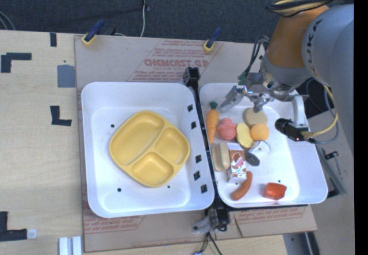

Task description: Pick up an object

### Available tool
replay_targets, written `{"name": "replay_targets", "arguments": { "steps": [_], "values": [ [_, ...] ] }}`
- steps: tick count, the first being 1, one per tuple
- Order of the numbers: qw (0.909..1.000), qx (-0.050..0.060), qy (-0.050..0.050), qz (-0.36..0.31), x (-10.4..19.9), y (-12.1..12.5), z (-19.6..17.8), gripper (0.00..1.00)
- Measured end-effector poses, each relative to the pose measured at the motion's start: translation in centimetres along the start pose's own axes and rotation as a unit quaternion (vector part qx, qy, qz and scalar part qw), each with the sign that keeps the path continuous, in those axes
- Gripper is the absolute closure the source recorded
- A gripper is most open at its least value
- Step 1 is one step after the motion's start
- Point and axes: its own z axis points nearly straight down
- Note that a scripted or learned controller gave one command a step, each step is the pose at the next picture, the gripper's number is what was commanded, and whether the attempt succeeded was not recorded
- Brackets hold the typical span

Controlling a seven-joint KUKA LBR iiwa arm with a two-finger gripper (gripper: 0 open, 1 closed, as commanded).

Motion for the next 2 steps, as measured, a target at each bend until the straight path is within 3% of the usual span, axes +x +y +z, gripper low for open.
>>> {"name": "replay_targets", "arguments": {
  "steps": [1, 2],
  "values": [
    [1.0000, 0.003, 0.000, 0.001, -0.2, -0.5, 8.4, 0.00],
    [1.0000, 0.000, 0.000, 0.000, -1.7, 3.4, 10.2, 0.00]
  ]
}}
